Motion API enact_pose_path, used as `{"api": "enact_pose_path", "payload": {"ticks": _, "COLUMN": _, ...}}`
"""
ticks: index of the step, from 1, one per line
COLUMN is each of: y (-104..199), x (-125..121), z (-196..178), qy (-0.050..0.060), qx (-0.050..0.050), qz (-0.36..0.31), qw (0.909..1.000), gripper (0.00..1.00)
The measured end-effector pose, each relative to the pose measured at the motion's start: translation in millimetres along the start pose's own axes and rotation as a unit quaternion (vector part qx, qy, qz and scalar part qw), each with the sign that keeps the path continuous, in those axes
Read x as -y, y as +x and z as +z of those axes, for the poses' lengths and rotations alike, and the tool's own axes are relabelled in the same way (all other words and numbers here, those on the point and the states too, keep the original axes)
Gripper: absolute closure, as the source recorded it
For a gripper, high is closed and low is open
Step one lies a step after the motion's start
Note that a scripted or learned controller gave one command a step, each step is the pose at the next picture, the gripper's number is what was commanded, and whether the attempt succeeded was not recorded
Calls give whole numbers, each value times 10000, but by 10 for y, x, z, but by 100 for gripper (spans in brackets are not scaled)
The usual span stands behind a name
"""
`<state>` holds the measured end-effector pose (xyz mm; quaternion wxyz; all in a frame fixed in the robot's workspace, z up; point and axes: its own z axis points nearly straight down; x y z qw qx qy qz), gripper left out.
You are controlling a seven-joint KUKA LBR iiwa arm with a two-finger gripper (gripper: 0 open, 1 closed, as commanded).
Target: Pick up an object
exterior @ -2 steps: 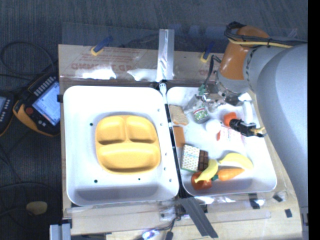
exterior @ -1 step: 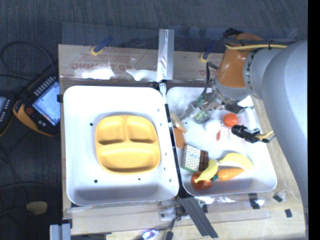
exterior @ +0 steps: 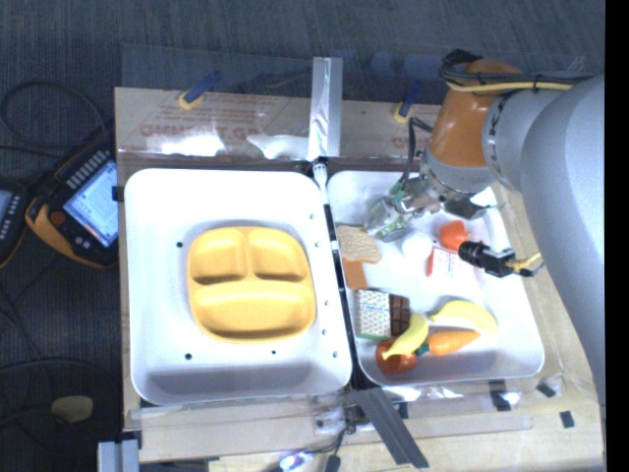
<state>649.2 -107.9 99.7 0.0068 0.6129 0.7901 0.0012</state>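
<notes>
Camera view, from above: arm (exterior: 550,136) entering from 3 o'clock; left bin (exterior: 147,293) bearing a yellow divided tray (exterior: 252,281); right bin (exterior: 511,347) with gripper (exterior: 398,207) low at its 11 o'clock corner, finger state indiscernible; banana (exterior: 462,315) at 5 o'clock; cracker (exterior: 359,244) at 9 o'clock; orange ball (exterior: 451,234) near centre.

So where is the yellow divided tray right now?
In the camera view, the yellow tray lies in the middle of the left bin, across the divider from the right bin with its toy food.
</notes>
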Motion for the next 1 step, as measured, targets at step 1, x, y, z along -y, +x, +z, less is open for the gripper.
{"api": "enact_pose_path", "payload": {"ticks": 1, "y": 667, "x": 537, "z": -847, "qy": 54, "qx": -50, "qz": -786, "qw": 9969, "gripper": 100}}
